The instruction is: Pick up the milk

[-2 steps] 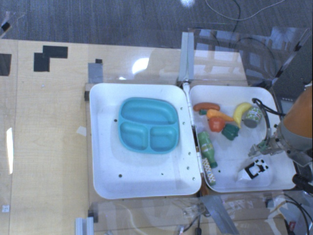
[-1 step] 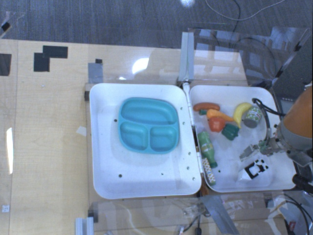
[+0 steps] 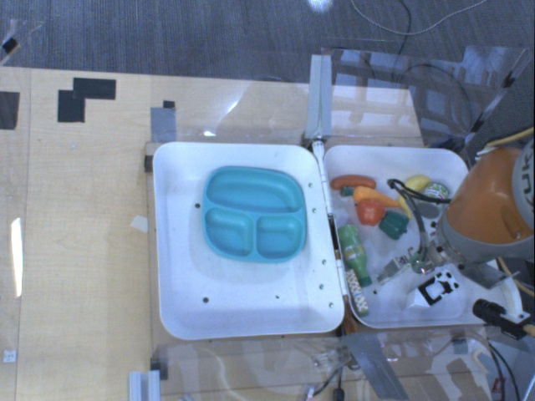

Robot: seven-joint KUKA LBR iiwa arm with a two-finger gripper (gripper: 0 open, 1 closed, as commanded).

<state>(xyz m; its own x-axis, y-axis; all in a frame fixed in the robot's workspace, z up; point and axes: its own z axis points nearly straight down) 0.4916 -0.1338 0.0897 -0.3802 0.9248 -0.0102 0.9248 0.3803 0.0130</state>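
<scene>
A small white carton with black markings, which I take for the milk, lies near the front of the right bin. My gripper hangs low over that bin's floor, just up and left of the carton and right of a green bottle. The metal gripper parts are small and blurred. Nothing shows as held. The grey wrist with its orange band covers the bin's right side.
Toy foods lie at the back of the right bin: a red sausage, an orange carrot, a red piece, a dark green piece, a yellow piece. The left bin holds a blue divided plate.
</scene>
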